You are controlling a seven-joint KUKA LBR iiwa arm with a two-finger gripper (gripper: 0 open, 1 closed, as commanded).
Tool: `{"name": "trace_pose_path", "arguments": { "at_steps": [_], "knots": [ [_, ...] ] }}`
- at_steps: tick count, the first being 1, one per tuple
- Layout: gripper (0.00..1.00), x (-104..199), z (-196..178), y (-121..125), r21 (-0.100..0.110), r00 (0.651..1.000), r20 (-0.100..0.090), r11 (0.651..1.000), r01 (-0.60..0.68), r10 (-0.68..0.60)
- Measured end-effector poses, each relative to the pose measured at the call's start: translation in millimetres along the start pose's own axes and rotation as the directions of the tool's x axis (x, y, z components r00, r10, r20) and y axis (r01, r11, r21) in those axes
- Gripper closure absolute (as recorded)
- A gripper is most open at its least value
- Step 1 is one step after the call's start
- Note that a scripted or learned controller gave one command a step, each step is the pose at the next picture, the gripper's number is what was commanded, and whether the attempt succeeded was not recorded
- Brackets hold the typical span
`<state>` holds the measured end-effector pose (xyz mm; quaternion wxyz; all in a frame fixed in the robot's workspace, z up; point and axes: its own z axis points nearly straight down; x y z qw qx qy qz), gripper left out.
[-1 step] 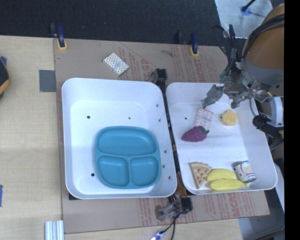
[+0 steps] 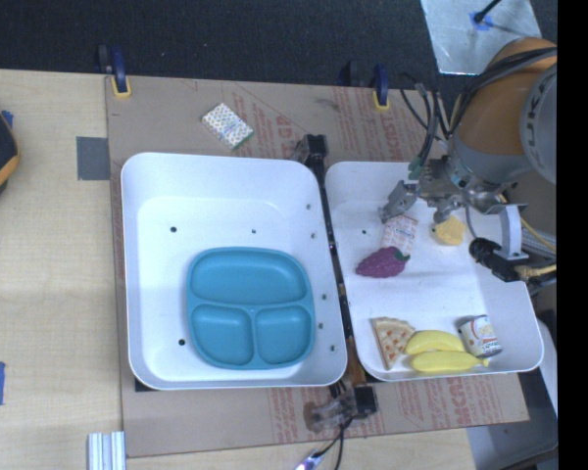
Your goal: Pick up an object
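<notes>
The tool [image 2: 418, 202] hangs over the far part of the right bin [image 2: 358, 189], its fingers spread, a small white packet [image 2: 400, 233] just below them. A purple piece [image 2: 381, 262], yellow lump [image 2: 449, 231], cracker wedge [image 2: 392, 339], bananas [image 2: 441, 352] and small can [image 2: 480, 335] lie there. The left bin [image 2: 147, 184] holds a blue divided tray [image 2: 250, 306].

Both bins [image 2: 137, 262] are seen to be smooth, glossy white plastic. The blue divided tray [image 2: 250, 306] looks matt plastic. The table [image 2: 39, 292] is pale wood-grain, overlaid with dull brown cardboard [image 2: 274, 116]. A small can [image 2: 480, 336] appears shiny metal.
</notes>
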<state>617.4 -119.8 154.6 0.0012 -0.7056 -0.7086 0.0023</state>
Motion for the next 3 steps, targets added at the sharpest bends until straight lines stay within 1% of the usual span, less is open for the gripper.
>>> {"name": "trace_pose_path", "arguments": {
  "at_steps": [1,2,3],
  "knots": [
    [0.0,19.0,43.5,-26.0,-0.001,1.0,0.0,1.0,-0.002,0.002],
    [0.0,17.5,63.3,-55.0,-0.001,1.0,-0.001,1.0,0.0,0.0],
    [1.0,16.2,51.6,-53.7,-0.003,1.0,0.001,1.0,0.002,-0.002]
  ]
}}
